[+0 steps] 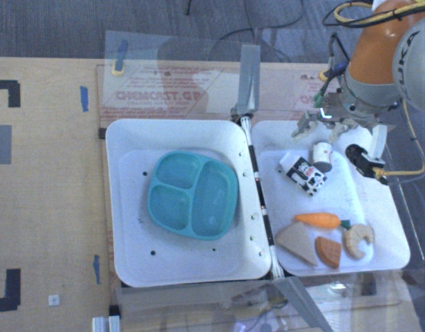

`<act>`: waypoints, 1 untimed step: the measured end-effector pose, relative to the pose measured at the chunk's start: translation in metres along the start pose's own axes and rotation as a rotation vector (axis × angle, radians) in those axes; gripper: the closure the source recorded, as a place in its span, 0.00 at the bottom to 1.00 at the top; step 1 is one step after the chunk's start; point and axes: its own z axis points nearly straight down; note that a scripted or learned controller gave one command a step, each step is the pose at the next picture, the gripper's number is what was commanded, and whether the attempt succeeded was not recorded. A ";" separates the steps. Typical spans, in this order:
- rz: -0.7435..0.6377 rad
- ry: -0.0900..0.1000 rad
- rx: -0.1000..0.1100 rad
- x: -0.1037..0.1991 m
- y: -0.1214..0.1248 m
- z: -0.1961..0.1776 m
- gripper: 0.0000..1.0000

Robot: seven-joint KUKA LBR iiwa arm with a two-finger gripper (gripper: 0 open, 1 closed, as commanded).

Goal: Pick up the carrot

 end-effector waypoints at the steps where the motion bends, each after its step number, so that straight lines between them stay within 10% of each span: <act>1: -0.253 0.000 0.000 -0.035 -0.100 -0.048 0.00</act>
